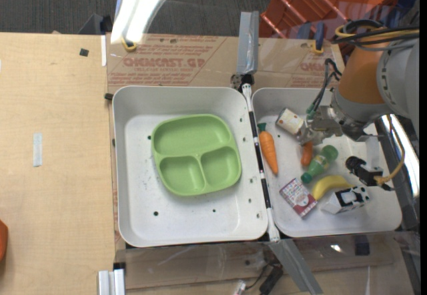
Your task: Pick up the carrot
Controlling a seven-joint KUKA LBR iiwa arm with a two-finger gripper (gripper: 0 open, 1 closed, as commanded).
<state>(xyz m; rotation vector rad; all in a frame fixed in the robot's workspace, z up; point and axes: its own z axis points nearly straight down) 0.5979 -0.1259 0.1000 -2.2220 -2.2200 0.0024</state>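
Hand [312,135] right of carrot [268,151], tip pointing toward cam.

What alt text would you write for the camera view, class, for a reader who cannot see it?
A grey robot arm's gripper hovers over the right white bin, where a carrot lies near the left wall beside a green bottle, a banana and small cartons. The left white bin holds a green divided plate.

two white bins [127,153], one green plate [197,153], one carrot [268,151], one banana [330,186]
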